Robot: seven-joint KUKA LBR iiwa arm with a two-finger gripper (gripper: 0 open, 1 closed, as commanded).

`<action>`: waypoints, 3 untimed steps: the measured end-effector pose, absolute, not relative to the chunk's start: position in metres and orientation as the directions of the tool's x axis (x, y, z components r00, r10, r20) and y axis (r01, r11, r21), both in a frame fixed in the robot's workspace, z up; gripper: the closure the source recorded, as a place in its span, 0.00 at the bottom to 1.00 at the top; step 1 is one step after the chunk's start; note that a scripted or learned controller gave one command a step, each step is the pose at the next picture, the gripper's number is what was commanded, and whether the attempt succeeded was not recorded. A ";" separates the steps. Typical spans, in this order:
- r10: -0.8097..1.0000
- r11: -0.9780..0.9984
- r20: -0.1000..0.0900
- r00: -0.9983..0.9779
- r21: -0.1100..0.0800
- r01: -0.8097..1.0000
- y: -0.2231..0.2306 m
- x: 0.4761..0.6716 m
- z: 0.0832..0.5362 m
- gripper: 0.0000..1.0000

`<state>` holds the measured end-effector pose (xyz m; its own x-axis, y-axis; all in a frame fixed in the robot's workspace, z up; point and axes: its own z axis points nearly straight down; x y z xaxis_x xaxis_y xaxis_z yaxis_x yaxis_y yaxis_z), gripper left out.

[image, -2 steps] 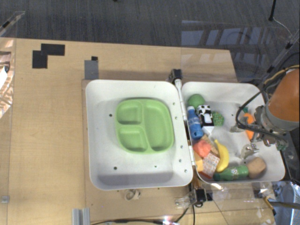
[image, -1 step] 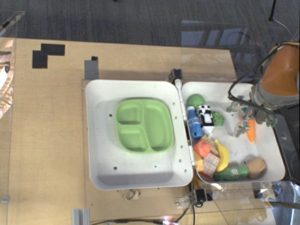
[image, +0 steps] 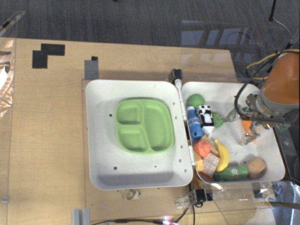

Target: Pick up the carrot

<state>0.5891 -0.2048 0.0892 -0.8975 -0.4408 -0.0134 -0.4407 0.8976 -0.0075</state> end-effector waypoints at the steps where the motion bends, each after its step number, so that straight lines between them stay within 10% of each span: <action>1: -0.441 0.898 -0.024 -0.897 -0.014 -0.441 -0.204 0.594 0.104 1.00; 2: -0.433 0.901 -0.015 -0.901 -0.003 -0.433 -0.107 0.546 0.159 1.00; 3: -0.755 0.656 -0.009 -0.656 -0.015 -0.755 -0.181 0.543 0.242 1.00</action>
<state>0.5425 -0.1812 0.2421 -0.6559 -0.7548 -0.0086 -0.7547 0.6559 -0.0150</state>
